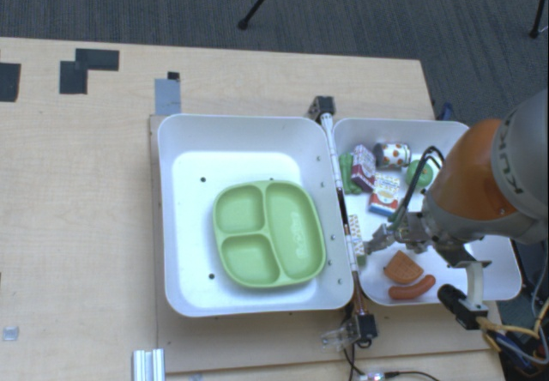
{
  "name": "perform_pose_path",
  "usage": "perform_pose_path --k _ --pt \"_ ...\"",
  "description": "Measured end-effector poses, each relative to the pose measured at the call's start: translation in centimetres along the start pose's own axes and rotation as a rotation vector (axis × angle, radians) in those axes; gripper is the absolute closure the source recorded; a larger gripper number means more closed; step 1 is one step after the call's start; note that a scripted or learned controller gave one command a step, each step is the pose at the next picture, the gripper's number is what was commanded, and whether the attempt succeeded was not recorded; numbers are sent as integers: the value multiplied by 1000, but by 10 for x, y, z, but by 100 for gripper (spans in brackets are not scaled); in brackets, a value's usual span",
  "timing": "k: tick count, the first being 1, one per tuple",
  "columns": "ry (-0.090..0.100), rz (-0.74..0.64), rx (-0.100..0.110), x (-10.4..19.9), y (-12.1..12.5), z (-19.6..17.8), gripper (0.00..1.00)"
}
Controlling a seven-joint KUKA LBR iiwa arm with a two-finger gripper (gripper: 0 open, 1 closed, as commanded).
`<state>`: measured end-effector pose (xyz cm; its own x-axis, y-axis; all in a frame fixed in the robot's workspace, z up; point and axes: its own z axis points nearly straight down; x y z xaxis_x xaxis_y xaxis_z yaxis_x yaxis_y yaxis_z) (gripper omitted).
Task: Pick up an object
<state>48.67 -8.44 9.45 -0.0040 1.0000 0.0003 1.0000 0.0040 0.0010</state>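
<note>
While the big grey arm (pixel 493 182) leans over the right bin (pixel 506 285), the green plate (pixel 270 233) sits alone in the left bin (pixel 184 199). Low over the toy food hangs the gripper (pixel 396 233), beside the toast (pixel 401 268) and sausage (pixel 412 288), likely picking one. Whether it grips anything, I cannot tell.

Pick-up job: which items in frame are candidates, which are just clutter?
Job:
- grey arm's gripper, over the right white bin
- orange toast-shaped toy
- red sausage toy
- small colourful packets

Lying about:
- green three-compartment plastic plate in the left white bin
- black tape patches on the wooden bench
</note>
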Motion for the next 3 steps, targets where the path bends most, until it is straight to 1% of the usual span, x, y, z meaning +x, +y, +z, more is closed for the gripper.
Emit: perform_pose_path --k 1,2,3 --pt "0 -2 -4 0 1 -11 100" --pt "0 -1 -3 1 1 -10 0" --pt "1 -5 -7 1 3 -21 100"
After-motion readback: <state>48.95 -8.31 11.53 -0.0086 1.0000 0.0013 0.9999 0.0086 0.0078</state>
